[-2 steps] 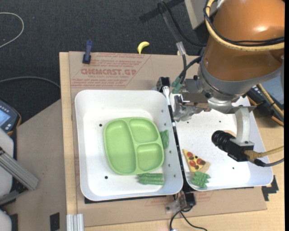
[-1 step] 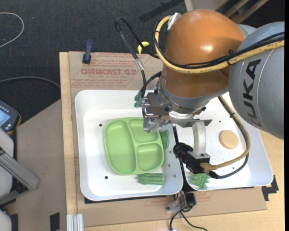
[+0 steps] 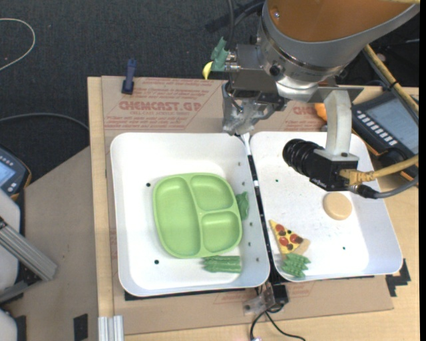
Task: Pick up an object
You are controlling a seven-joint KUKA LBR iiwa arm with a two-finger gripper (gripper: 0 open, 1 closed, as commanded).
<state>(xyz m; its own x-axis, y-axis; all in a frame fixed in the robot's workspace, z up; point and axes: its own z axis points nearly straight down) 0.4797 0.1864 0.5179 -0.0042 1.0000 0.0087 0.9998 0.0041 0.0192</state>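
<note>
Nearest the camera, at the front edge of the right bin (image 3: 373, 263), lay a green toy vegetable (image 3: 295, 266), touching the near tip of a toy pizza slice (image 3: 287, 238) with red dots on its topping. Farther back and to the right in the same bin rested a round tan disc (image 3: 338, 206) — flat on the floor, well apart from the pizza slice. A black cylindrical unit (image 3: 313, 162) on a white bracket (image 3: 338, 123) hung over the far part of that bin, with a yellow-tipped cable (image 3: 386, 172) running off to the right.

Filling much of the left bin (image 3: 126, 200) sat a light green divided plate (image 3: 197, 214) with three compartments. A green leafy piece (image 3: 222, 264) lay just beside the plate's near edge, and another small green piece (image 3: 242, 204) lay against its right edge, near the wall between the bins.

Above the far end of that shared wall stood the gripper (image 3: 240, 128), below the grey wrist and orange band (image 3: 333, 14) of the arm. Its fingers were not distinct enough to judge — whether the claw was spread or closed could not be told, and nothing was seen held in it. All the objects lay in the bins, apart from the gripper.
</note>
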